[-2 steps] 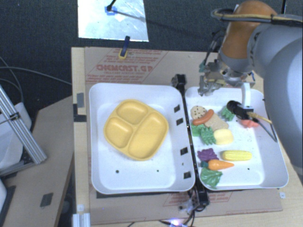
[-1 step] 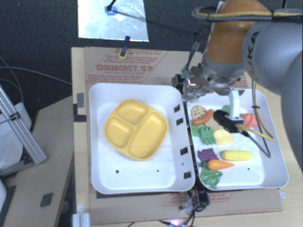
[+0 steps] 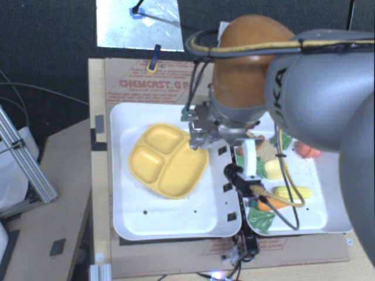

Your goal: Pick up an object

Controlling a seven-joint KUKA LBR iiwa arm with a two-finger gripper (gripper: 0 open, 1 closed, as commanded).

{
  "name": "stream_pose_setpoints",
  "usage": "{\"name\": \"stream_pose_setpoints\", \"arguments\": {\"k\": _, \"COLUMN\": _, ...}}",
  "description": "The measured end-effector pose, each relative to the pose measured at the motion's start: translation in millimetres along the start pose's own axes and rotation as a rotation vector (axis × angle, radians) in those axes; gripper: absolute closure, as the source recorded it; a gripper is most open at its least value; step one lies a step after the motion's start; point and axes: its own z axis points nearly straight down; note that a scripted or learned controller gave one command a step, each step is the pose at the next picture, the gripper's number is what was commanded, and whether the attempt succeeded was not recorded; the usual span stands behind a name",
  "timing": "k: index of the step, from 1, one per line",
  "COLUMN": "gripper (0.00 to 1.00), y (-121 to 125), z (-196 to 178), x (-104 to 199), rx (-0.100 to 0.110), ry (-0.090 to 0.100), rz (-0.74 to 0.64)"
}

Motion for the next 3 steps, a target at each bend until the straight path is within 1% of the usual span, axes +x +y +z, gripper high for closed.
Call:
{"name": "stream_pose_setpoints", "arguments": {"k": 1, "gripper": 1.00, "y": 46.7, "z": 130.7, "x": 15.1, "rx": 0.007, "ry": -0.007, "rz": 0.010}}
{"name": "stream_pose_setpoints", "arguments": {"k": 2, "gripper": 1.00, "y": 80.4, "z": 26.9, "x": -63.6, "rx": -0.012, "ry": -0.007, "rz": 0.021}}
{"name": "stream_pose_setpoints", "arguments": {"k": 3, "gripper": 1.00, "y": 96.2, "z": 166.1, "x": -7.0, "rx": 0.006, "ry": -0.004, "rz": 0.009}}
